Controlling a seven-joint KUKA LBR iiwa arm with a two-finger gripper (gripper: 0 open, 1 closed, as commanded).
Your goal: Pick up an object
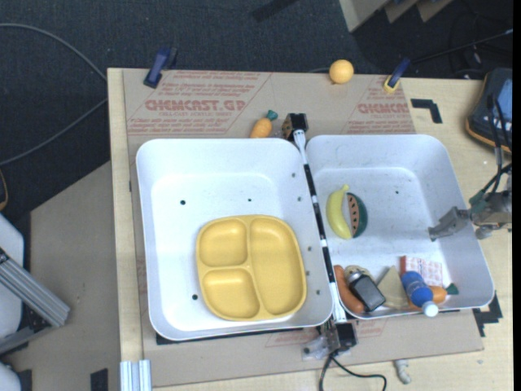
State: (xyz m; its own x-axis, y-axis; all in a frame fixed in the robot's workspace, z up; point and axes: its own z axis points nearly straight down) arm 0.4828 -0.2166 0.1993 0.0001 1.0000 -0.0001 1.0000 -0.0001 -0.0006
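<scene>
Toy watermelon slice (347,213), yellow rind with a red face, lies mid-left in the right bin (423,157). Blue bottle (417,289), carrot (346,290) and black gadget (366,291) crowd the bottom edge. Gripper (446,225) hovers right of centre, jaw state impossible to tell. Yellow tray (250,265) fills the left bin (163,218).

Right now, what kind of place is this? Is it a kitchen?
Probably not a kitchen; it looks like a robot test bench. Two white bins sit side by side on a clamped board, one bearing a yellow divided plate, the other small toys like a watermelon slice. A gripper reaches in from the right.
</scene>
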